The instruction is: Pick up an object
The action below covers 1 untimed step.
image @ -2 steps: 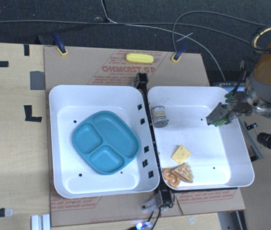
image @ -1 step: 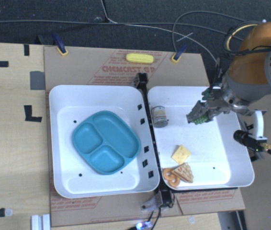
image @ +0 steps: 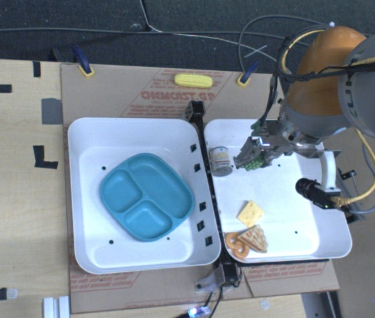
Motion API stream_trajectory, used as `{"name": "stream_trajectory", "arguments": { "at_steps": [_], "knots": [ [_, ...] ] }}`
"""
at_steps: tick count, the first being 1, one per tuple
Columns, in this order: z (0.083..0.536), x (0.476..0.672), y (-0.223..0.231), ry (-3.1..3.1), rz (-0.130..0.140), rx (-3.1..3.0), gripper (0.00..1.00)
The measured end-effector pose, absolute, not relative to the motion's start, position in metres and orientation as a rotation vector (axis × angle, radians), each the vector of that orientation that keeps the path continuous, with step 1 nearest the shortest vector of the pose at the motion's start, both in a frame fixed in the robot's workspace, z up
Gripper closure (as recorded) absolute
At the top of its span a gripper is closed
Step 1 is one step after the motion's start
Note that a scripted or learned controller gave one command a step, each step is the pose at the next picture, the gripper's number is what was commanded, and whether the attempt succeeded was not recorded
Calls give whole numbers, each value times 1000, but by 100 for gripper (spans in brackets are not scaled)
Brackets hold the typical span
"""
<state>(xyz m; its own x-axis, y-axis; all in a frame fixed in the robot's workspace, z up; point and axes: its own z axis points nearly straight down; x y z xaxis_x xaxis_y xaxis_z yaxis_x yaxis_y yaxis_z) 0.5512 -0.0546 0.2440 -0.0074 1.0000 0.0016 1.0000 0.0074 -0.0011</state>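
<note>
My gripper (image: 250,156) hangs over the upper left part of the right bin (image: 307,244), with the arm reaching in from the right. A small green object (image: 256,164) shows right at the gripper's tip, partly hidden by it; I cannot tell whether it is gripped. Just left of the gripper, against the bin's left wall, lies a small silver can (image: 220,160). Lower in the same bin are a yellow cheese wedge (image: 250,213), a toast-like triangle (image: 254,238) and a brown pretzel (image: 236,244).
The left bin (image: 81,177) holds a blue divided plate (image: 147,195). A yellow corn-like piece (image: 193,80) lies on the cardboard behind the bins. A black fitting (image: 313,191) and cables hang off the arm over the right bin's right side.
</note>
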Motion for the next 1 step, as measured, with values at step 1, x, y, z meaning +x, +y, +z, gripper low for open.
{"name": "stream_trajectory", "arguments": {
  "at_steps": [1],
  "knots": [
    [248, 563, -7, -2228, 0, -2213, 100]
  ]
}}
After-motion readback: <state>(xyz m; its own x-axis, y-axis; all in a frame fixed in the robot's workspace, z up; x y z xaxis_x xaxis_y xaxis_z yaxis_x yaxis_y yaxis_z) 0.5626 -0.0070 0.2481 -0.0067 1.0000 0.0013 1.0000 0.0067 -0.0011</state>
